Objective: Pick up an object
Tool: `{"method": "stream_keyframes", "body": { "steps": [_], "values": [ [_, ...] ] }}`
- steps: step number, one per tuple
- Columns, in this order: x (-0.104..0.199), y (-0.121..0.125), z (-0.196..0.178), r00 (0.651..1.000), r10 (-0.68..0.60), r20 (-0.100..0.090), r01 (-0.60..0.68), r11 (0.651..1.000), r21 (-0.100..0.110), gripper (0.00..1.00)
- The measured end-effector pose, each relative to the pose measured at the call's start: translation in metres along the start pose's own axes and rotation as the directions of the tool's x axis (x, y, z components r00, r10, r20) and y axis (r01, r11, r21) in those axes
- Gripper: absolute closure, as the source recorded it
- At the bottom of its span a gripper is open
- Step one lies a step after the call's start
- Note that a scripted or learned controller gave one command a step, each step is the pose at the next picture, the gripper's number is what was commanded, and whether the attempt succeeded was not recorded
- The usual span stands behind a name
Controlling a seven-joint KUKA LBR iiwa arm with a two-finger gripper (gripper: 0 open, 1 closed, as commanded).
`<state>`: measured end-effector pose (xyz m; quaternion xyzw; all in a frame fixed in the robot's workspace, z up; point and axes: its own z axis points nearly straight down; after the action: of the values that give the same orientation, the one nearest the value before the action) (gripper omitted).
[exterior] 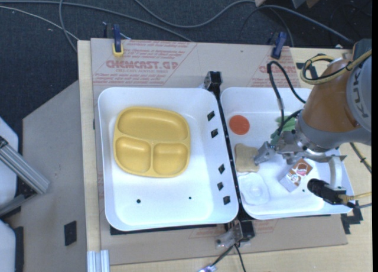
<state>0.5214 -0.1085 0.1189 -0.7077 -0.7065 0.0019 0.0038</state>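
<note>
My claw (pixel 267 151) hangs low in the right bin (pixel 260 100), just over a tan pad (pixel 245 156); whether it is wide or narrow I cannot tell. An orange disc (pixel 239 125) lies near. Closing off-centre could push the flat pad away.

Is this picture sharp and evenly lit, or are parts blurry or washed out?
In the camera view, the yellow divided plate looks fairly crisp; the white bins are bright, nearly washed out; the arm looks soft at its edges; a clear item in the right bin barely stands out against the white.
</note>
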Motion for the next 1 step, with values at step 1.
{"method": "stream_keyframes", "body": {
  "steps": [1],
  "values": [
    [0.0002, 0.0015, 0.033, 1.0, 0.0, 0.0, 0.0, 1.0, -0.008, 0.0]
  ]
}}
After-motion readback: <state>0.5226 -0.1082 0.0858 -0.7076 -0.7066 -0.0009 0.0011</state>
